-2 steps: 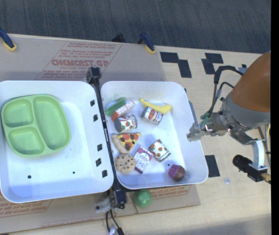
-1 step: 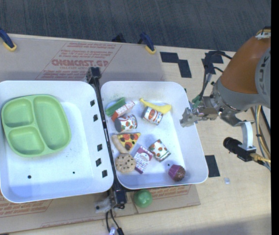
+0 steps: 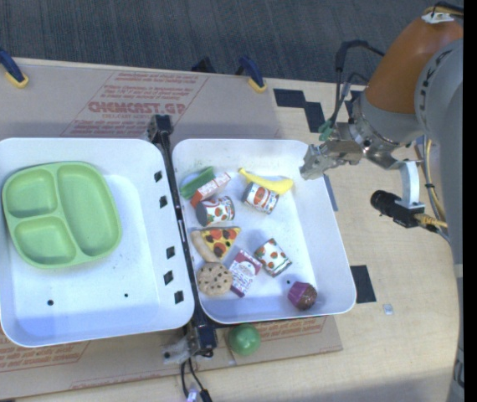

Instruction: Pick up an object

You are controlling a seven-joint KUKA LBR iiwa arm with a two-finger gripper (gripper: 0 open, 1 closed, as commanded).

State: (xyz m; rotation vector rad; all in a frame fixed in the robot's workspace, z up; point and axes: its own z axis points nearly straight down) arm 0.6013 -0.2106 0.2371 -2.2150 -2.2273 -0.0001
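The right bin [image 3: 326, 224] holds several toy foods: a yellow banana [image 3: 265, 181], a green-and-red packet [image 3: 202, 180], two small cans [image 3: 260, 198] [image 3: 217, 211], a pizza slice [image 3: 216, 242], a cookie [image 3: 213, 280], a can [image 3: 273, 257] lying on its side, a pink packet [image 3: 242, 272] and a dark red plum [image 3: 302, 295]. My gripper [image 3: 315, 162] hangs over the bin's upper right rim, just right of the banana's tip, with nothing seen in it.
The left bin [image 3: 138, 300] carries a green divided plate [image 3: 59, 213]. A green ball [image 3: 243, 339] lies on the cardboard just below the right bin. The arm [image 3: 406, 74] and its cables crowd the right side.
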